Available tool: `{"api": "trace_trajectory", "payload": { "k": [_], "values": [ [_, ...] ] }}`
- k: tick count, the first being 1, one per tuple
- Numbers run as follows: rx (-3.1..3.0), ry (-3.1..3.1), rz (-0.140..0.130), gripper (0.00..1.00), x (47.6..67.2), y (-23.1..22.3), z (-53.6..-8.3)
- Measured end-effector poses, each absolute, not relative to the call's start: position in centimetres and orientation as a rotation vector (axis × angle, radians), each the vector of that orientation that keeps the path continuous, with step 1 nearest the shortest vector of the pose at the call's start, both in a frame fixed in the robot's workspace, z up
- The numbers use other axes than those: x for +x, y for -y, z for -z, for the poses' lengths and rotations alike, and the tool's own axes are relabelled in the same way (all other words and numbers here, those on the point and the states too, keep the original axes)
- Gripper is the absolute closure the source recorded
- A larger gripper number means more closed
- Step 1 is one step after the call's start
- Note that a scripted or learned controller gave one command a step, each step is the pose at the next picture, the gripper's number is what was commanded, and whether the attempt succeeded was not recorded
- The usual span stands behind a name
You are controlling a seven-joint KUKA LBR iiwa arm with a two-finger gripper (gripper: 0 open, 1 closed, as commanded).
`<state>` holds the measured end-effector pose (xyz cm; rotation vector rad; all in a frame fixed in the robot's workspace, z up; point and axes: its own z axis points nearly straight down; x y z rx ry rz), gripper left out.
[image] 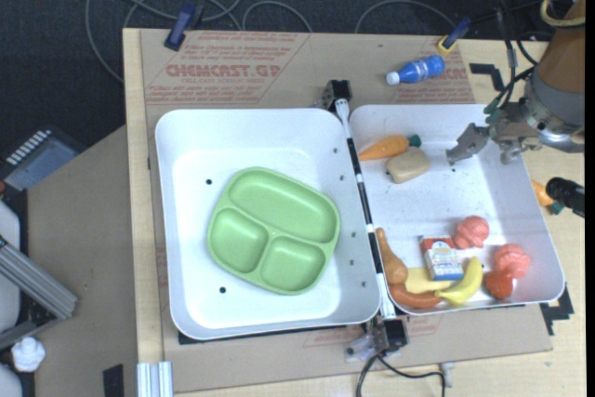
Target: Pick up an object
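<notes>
Arm: enters from the right; its gripper (pixel 483 141) hangs over the upper part of the right bin (pixel 521 209), jaws apart with nothing between them.
Nearest candidates: a beige block (pixel 407 166) and a toy carrot (pixel 385 147), touching or nearly so, lying left of the gripper near the bin's upper left corner.
Other candidates: a pile at the near edge holding a banana (pixel 463 284), a small carton (pixel 441 258) and pink and red pieces.
Left bin (pixel 186 153): holds a green divided plate (pixel 271 230).
Suggested approach: probably choose the beige block; centre the jaws across its short width, clear of the carrot, then descend vertically before closing.
</notes>
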<state>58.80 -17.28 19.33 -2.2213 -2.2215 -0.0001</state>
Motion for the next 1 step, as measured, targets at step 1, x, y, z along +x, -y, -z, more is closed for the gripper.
{"api": "trace_trajectory", "payload": {
  "k": [1],
  "values": [
    [-2.222,2.218,-0.004,0.0,52.92,19.56,-15.17]
  ]
}}
